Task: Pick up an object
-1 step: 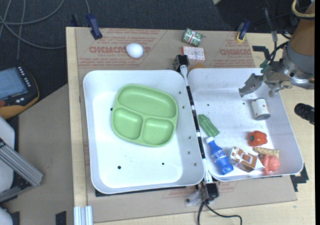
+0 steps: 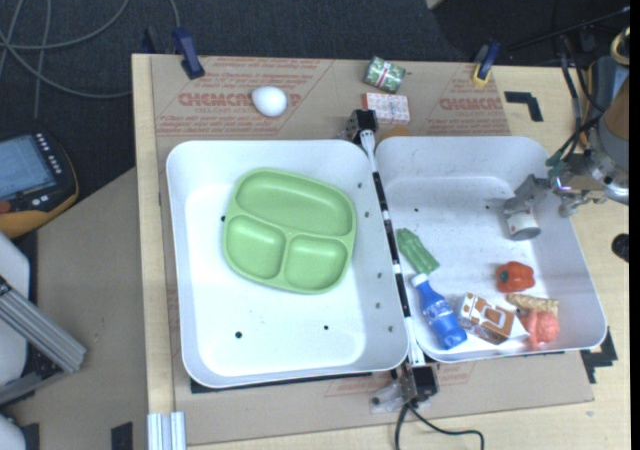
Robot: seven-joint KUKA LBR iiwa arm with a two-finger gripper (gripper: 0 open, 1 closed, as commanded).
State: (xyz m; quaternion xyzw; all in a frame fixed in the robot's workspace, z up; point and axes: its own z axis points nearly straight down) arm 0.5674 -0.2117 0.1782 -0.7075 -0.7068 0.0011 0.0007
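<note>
The right bin (image 2: 470, 163) holds several small objects along its front: a green pickle-shaped piece (image 2: 416, 250), a blue bottle (image 2: 438, 312), an orange-and-white carton (image 2: 488, 317), a red tomato-like item (image 2: 516, 276) and a pink-orange item (image 2: 541, 322). My gripper (image 2: 521, 214) hangs over the right bin's back right part, above and slightly behind the red item, with nothing seen in it. The grey arm comes in from the right edge.
A green divided plate (image 2: 290, 230) lies in the left bin (image 2: 200, 268). Behind the bins on the board are a white egg (image 2: 268, 100), a green can (image 2: 385, 73) and a small patterned box (image 2: 387, 107). Blue clamps (image 2: 186, 52) grip the board's back edge.
</note>
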